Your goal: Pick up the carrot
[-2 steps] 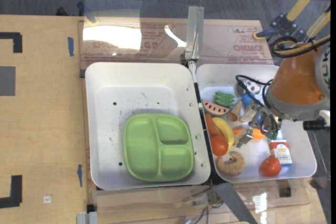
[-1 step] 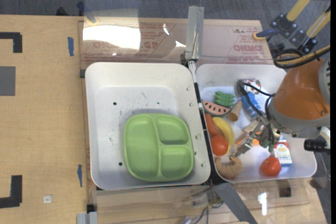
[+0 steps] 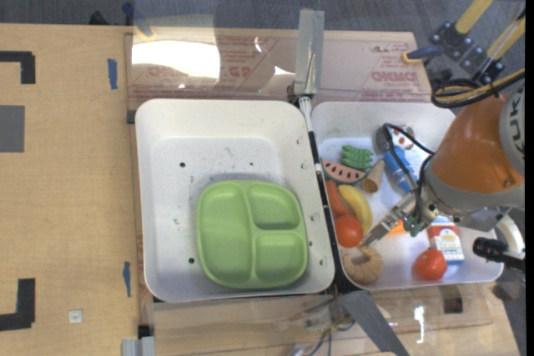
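Observation:
The carrot [image 3: 334,198] is a slim orange-red piece lying along the left wall of the right bin [image 3: 476,283], partly under a banana [image 3: 355,204]. My gripper [image 3: 382,229] hangs low over the middle of that bin, tilted down toward the lower left. It sits to the right of the carrot, close to a red round fruit [image 3: 349,231]. A small orange bit [image 3: 411,224] shows by the gripper's body, and I cannot tell what it is.
The right bin also holds a watermelon slice [image 3: 340,172], a green toy [image 3: 357,155], a cone [image 3: 374,177], a blue bottle [image 3: 399,160], a juice box [image 3: 447,243], a tomato [image 3: 430,263] and a tan round piece [image 3: 365,265]. A green divided plate [image 3: 250,233] lies in the left bin [image 3: 167,137].

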Robot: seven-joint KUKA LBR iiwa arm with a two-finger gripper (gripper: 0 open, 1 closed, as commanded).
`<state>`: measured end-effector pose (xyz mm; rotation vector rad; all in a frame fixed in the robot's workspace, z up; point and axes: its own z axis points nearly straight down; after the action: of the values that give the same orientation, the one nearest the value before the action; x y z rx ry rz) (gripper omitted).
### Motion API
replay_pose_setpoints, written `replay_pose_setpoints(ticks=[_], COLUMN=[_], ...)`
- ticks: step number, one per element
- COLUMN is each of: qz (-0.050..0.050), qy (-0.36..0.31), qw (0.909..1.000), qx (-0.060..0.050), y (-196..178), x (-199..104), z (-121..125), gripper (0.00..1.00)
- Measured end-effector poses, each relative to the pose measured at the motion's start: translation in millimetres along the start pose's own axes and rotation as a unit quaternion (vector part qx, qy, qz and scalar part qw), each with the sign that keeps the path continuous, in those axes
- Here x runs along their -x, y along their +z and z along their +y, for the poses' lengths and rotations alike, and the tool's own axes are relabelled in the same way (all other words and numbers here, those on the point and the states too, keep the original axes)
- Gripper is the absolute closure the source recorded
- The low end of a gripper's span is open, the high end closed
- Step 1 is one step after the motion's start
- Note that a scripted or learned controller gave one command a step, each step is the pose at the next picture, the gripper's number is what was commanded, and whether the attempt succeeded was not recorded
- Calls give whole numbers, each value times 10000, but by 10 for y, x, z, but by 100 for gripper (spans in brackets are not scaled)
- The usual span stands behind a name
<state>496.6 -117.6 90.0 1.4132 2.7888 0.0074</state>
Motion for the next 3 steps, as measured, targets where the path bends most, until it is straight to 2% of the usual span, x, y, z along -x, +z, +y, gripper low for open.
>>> replay_pose_setpoints(ticks=[1,2,3], qz=[-34,-11,34], qy=[-11,556,632], qw=[10000,9984,9980], qx=[29,-15,-10], y=[-122,-14,-981], x=[21,-138,-828], z=[27,78,452], gripper=[100,100,100])
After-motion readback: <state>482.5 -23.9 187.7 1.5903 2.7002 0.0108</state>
